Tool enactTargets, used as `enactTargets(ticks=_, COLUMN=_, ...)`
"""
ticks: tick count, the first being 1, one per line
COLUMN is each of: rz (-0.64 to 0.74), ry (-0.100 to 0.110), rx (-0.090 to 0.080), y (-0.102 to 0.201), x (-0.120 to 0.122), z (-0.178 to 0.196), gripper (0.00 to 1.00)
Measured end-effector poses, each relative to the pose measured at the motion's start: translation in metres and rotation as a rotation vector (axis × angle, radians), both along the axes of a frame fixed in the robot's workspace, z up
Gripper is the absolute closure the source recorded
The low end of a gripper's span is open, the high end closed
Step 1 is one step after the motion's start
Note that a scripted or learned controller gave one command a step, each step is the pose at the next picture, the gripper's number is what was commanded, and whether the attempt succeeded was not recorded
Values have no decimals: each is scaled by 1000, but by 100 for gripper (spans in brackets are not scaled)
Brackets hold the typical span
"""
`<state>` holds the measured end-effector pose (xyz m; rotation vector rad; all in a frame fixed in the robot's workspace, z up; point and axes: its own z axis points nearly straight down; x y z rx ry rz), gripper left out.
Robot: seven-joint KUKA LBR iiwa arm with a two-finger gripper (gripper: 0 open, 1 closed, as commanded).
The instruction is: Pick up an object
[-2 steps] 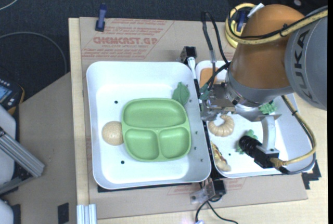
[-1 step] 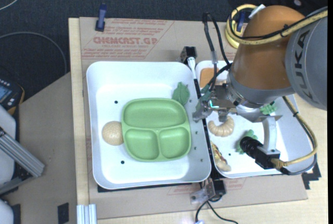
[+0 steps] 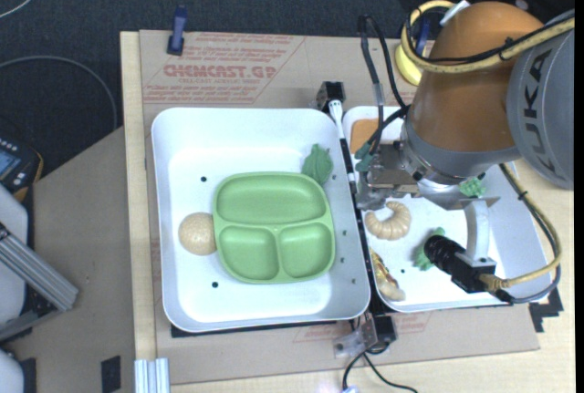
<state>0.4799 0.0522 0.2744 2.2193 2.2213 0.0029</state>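
Note:
My gripper [image 3: 376, 184] hangs over the left part of the right bin [image 3: 456, 295], just above a tan croissant-shaped toy [image 3: 390, 220]. The orange and grey wrist hides most of it. An orange object [image 3: 363, 134] shows at the bin's far left corner, partly behind the arm. A small brown and yellow item [image 3: 380, 273] lies near the bin's front left corner. Green pieces [image 3: 427, 256] peek out beside the arm.
The left bin [image 3: 182, 291] holds a green divided plate [image 3: 272, 227], a beige ball [image 3: 196, 233] against the plate's left side, and a green leafy toy [image 3: 318, 164] by its right wall. The arm covers much of the right bin.

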Motion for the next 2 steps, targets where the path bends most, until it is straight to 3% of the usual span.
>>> enactTargets(ticks=1, rz=-1, ry=1, rx=0, y=0, x=0, z=-1, gripper=0)
enactTargets(ticks=2, rz=7, ry=-9, rx=4, y=61, x=0, z=96, gripper=0)
